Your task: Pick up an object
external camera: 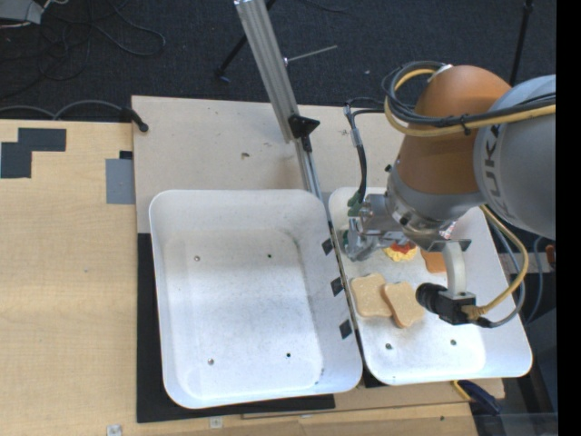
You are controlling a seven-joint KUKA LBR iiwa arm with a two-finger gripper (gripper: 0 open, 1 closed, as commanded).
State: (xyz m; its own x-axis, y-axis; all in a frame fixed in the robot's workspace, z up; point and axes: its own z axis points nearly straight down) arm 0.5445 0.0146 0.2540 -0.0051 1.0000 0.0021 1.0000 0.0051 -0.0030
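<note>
Arm (pixel 454 143) reaches in over the right bin (pixel 436 352), wrist bent down, orange band uppermost.

Gripper (pixel 357 240) sits low at the right bin's left wall, in the far half of that bin. From where I stand its tip is a tangle of metal and shadow. I cannot tell whether it is spread or closed, nor whether anything is caught in it.

Objects, all inside the right bin:
- pale tan slab (pixel 368 295), near the bin's left wall, just on the near side of the gripper. No contact with the gripper that I can make out.
- darker tan slab (pixel 402 305), lying against the pale one on the side away from the bin's left wall, tilted.
- small yellow piece (pixel 400 253), toward the bin's middle, close beside the gripper.
- orange piece (pixel 435 262), just past the yellow one, partly under the wrist.

Left bin (pixel 236 289) lies edge to edge with the right bin on the table (pixel 64 243).

A slanted aluminium rail (pixel 272 71) rises from beyond the right bin's far left corner.
</note>
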